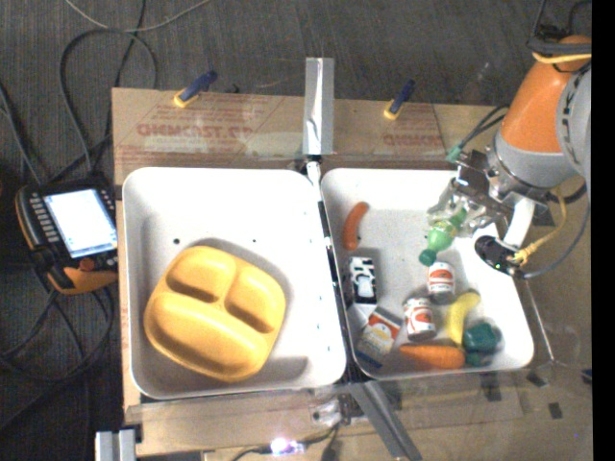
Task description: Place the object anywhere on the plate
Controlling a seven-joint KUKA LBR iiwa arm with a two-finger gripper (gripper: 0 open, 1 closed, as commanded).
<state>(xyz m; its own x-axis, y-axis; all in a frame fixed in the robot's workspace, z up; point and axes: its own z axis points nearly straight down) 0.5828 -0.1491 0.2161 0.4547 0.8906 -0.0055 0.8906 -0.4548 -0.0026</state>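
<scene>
Over the right bin [524, 339] the gripper [459, 209] hangs at the end of the grey arm with its orange band [540, 113], and a small green bottle [439, 237] sits right beneath the metal fingers, tilted, its darker cap end pointing down and left. The fingers look closed around the bottle's upper end, so it seems to be clenched in the jaws and lifted off the bin floor, though the slant of the view makes the gap hard to judge. Below it lie a red sausage [355, 223], a black and white box [362, 279], two small cans [440, 279], a banana [458, 313], a carrot [431, 355] and a green pepper [481, 339]. The yellow divided plate [216, 310] rests in the left bin [144, 200], well apart from the bottle.
</scene>
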